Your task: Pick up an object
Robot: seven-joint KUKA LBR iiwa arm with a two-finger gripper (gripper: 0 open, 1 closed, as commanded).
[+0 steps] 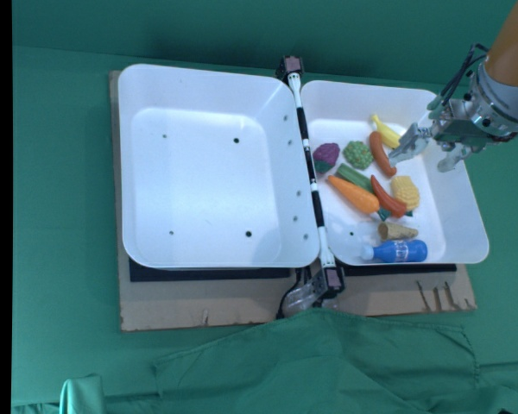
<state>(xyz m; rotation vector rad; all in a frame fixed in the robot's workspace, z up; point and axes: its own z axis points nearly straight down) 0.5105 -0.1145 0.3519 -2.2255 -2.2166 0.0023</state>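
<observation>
The right bin [453, 222] holds several toy foods. They include a purple piece [325, 154], a green broccoli [357, 153], a yellow banana [385, 132], a red sausage [382, 153], an orange carrot [354, 195], a yellow corn cob [405, 191], a tan cone [397, 230] and a blue bottle [400, 251]. My gripper [428, 152] hangs over the right bin's upper right part, just right of the banana and sausage. It is open, and nothing sits between its fingers [407, 145].
The left bin [155, 93] sits beside the right one, with a black-and-white divider bar [309, 158] running between them. Both rest on a cardboard sheet [198, 304] over green cloth. A fold of cloth [328, 360] lies at the front.
</observation>
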